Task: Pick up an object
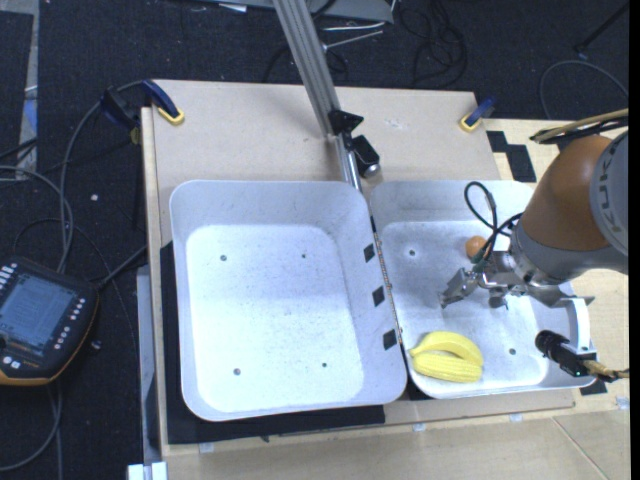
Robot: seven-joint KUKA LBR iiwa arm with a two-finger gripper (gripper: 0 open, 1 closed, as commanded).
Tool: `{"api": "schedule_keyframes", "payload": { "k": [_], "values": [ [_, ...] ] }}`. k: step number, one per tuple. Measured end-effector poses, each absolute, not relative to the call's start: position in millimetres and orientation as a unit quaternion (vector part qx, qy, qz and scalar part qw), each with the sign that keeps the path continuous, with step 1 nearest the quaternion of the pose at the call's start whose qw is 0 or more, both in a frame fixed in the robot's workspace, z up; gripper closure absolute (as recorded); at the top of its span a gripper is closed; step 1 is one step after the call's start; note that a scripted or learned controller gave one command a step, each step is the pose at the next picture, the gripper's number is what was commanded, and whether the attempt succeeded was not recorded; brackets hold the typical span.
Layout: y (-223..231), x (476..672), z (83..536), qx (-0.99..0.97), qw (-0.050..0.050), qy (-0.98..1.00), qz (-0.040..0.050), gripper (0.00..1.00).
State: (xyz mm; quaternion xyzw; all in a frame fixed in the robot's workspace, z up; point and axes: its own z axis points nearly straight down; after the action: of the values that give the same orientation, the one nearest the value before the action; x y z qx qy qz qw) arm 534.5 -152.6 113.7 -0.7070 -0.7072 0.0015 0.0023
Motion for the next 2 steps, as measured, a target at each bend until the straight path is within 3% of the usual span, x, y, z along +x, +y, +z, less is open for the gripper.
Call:
{"api": "schedule_keyframes", "payload": {
  "k": [1,2],
  "values": [
    [-152,534.2,95,-0.707,0.001,-0.707,0.0004,0.0],
    [-153,534.9,106,-0.707,0.0,-0.707,-0.0003,1.0]
  ]
}}
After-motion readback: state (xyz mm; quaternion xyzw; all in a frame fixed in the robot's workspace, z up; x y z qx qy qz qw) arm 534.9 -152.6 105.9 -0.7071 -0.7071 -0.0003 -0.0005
